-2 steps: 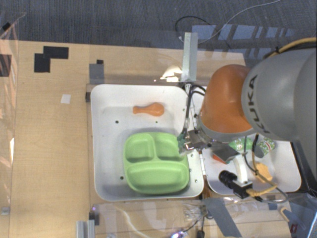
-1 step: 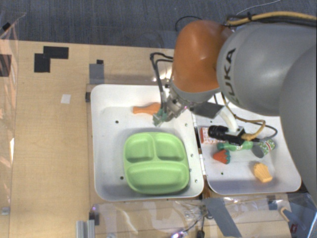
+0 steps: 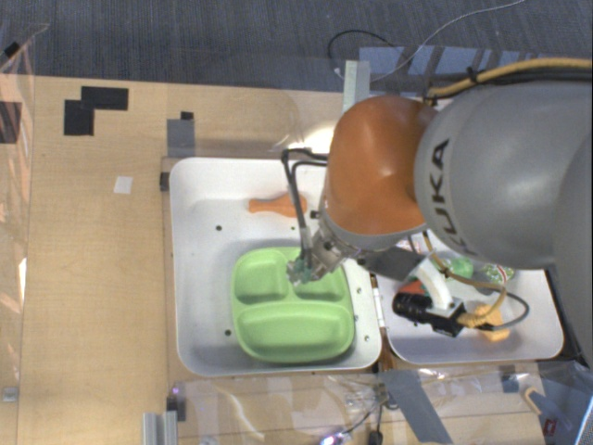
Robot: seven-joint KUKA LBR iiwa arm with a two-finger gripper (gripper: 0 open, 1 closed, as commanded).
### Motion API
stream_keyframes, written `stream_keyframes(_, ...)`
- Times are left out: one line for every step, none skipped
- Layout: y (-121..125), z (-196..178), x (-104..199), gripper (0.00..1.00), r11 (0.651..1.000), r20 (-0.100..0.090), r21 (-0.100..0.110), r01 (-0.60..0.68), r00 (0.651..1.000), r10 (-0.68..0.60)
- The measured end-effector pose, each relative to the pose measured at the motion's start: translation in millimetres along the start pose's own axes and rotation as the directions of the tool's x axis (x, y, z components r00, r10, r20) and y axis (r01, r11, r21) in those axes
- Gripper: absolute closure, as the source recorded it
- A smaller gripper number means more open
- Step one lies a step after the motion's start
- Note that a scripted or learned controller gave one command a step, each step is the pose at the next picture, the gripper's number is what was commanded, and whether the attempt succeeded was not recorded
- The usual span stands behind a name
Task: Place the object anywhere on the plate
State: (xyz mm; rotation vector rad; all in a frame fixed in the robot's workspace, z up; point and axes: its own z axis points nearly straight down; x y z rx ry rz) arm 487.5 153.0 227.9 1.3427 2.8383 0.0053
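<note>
Pincer [image 3: 304,272] is seen low over the green plate [image 3: 292,327], at the plate's upper right compartment; whether it is apart or together cannot be told, nor whether anything is carried. An orange object [image 3: 271,207] lies on the floor of the left bin [image 3: 190,276], just beyond the plate's far edge, apart from the pincer; it is judged to be the thing to be placed. For a sound step, the release should be made well inside a compartment; the rim should be avoided.
</note>
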Motion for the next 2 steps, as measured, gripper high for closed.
stream_keyframes(-41.1,-29.7,-52.6,1.0,0.984,0.004,-0.003,0.18,0.984,-0.18)
stream_keyframes(-19.0,15.5,-24.1,1.0,0.855,0.001,-0.001,0.518,0.855,-0.518)
